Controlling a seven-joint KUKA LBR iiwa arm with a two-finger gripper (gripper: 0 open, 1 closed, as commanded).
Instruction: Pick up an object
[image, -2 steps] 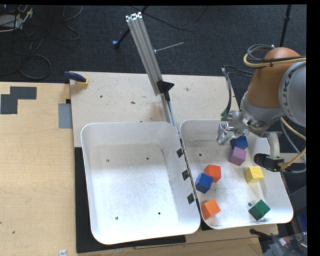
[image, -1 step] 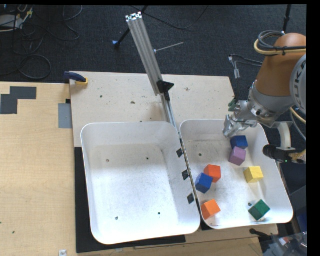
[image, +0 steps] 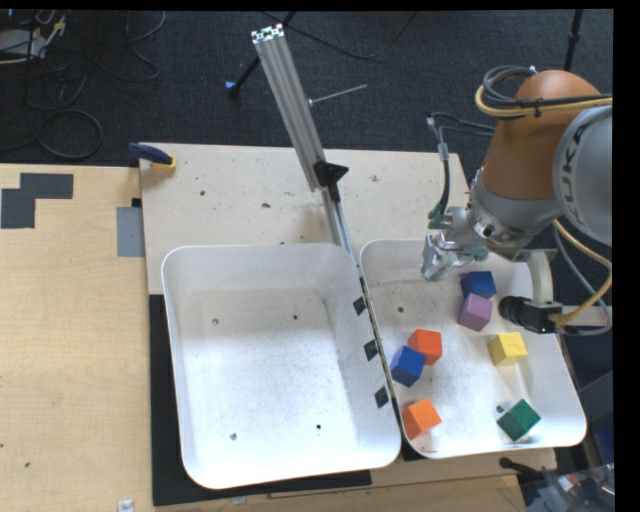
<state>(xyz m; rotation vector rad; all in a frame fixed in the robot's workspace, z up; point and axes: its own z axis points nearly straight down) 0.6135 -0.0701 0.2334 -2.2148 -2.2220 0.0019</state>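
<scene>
Gripper (image: 438, 262) hovering over right bin (image: 560, 425), near its back-left corner. Honestly can't tell how jaws are standing, too blurry. Nearest grab looking like dark blue cube (image: 478, 284), sitting just right of jaws, purple cube (image: 475, 311) touching it in front. Count: two blue, two orange, one purple, one yellow, one green. Left bin (image: 190, 275) sitting alongside.

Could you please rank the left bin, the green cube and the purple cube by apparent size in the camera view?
1. Left bin, by far the largest.
2. Green cube and purple cube: too alike to rank.
</scene>
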